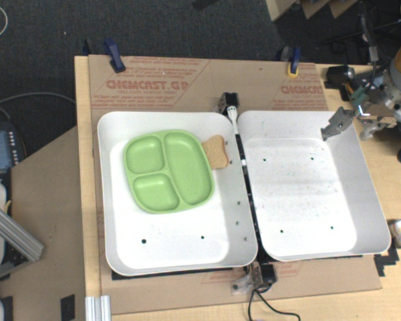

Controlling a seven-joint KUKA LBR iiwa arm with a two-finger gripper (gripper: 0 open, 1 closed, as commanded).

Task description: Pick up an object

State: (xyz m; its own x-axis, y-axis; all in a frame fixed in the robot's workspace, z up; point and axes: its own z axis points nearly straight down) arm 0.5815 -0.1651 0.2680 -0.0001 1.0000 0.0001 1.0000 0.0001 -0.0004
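A green divided plate (168,171) lies in the left bin (167,246), toward its back. A small tan block (216,152), like a sponge or a slice of toast, rests against the plate's right rim. My gripper (351,127) hangs over the back right corner of the right bin (307,206), far from both objects. Its fingers (335,123) are spread open with nothing between them.
Both bins sit on a brown cardboard sheet (154,79) clamped to the bench by a blue clip (113,55) and another (294,62). A black divider strip (244,179) runs between the bins. Cables trail off the front edge.
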